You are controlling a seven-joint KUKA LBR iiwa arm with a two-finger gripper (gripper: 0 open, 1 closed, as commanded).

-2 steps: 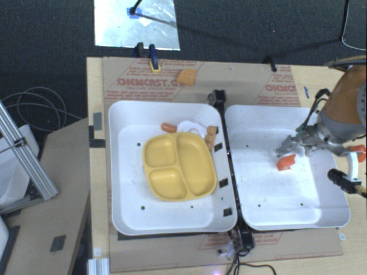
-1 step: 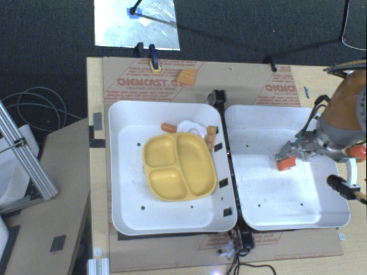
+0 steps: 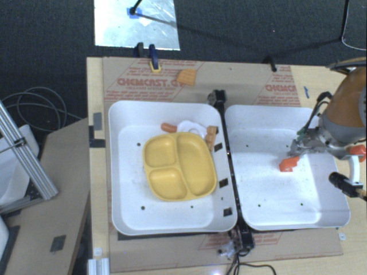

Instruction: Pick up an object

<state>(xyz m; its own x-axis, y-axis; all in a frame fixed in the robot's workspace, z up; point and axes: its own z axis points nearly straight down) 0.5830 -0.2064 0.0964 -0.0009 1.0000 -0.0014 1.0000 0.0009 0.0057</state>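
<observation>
Orange object point(image 3: 288, 164) lies on the floor of the right bin point(image 3: 269, 211), just below the gripper point(image 3: 302, 146). A clean pick calls for the piece to be centred beneath the tool before descent. How far the gripper is opened cannot be told; nothing is seen held.

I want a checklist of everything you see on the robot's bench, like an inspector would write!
Surface: two white bins, left bin, right bin, side by side on a cardboard sheet.
Job's things: orange piece in right bin; yellow divided tray in left bin.
Clutter: small sausage-like piece, brown block.
Gripper: gripper just above the orange piece; grasp unclear.
Cables: grey loops left.
Surroundings: dark carpet, shiny sheet.
</observation>
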